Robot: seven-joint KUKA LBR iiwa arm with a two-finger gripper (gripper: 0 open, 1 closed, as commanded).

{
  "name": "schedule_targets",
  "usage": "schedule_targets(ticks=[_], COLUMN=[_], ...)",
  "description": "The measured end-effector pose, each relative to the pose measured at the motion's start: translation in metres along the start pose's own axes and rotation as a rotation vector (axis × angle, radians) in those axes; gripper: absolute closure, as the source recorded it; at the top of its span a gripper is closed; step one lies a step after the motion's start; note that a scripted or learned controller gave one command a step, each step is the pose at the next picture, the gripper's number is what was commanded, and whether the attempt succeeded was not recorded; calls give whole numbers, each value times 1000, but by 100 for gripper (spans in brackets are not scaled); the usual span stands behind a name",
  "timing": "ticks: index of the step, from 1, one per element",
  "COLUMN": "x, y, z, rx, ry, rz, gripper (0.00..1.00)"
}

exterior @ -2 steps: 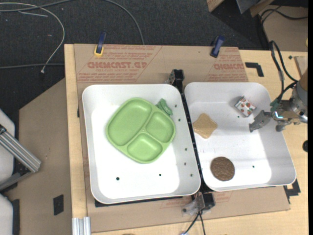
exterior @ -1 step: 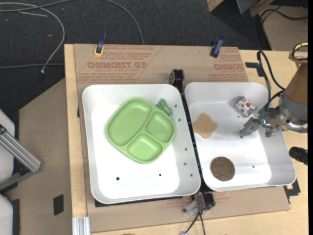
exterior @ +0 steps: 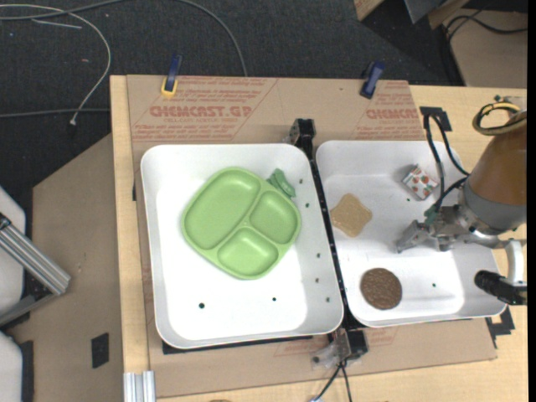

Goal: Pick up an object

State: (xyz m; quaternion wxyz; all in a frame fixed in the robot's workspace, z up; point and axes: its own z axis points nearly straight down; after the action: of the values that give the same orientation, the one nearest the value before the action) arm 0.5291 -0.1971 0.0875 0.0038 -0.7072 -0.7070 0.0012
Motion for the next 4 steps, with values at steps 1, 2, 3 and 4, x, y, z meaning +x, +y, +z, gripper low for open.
schedule_targets(ticks=[1, 2, 3, 4], x=[-1, 6, 6, 52], y=[2, 0, 1, 9], z=[-15, -61, -115, -119], rx=[-8, -11, -13, -9], ry=[-3, -5, -6, -2], rz=[0, -2, -2, -6], gripper=[100, 100, 100, 100])
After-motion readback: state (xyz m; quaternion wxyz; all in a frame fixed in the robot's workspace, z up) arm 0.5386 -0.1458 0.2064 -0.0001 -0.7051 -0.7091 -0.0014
